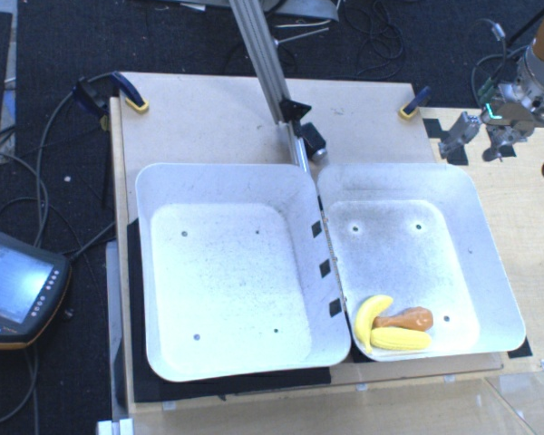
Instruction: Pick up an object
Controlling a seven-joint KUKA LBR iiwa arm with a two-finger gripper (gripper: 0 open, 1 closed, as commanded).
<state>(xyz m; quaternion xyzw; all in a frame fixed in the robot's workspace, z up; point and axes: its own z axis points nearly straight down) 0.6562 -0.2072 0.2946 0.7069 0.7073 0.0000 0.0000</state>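
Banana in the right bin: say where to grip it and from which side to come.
Grip the banana at its upper curved middle, coming straight down from above. It lies flat near the right bin's front left corner, its lower end crowded by the yellow corn and the brown drumstick-like piece, so the free upper arc probably gives the gripper most room.

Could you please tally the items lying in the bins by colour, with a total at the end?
Yellow: 2, the banana and the corn cob, both in the right bin
Orange-brown: 1, a drumstick-like piece lying between them
Total: 3
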